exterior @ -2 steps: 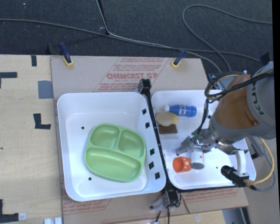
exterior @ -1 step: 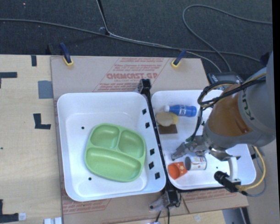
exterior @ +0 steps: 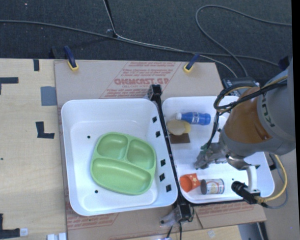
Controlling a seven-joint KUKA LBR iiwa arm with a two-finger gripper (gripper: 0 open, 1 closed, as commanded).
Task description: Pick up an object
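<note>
Nothing picked yet: gripper (exterior: 204,159) low in right bin (exterior: 219,198), mid-floor; can't tell its opening. Nothing visibly held; jar (exterior: 212,186) lies at the front edge.

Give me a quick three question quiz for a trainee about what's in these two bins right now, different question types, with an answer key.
1. True or false: the green divided plate lies in the left bin.
2. Which item lies nearest the camera view's top edge inside the right bin? A) blue bottle B) orange-capped jar C) brown block
3. Fill in: the end effector hangs over the ____ bin.

Key: 1 true; 2 A; 3 right.
</note>
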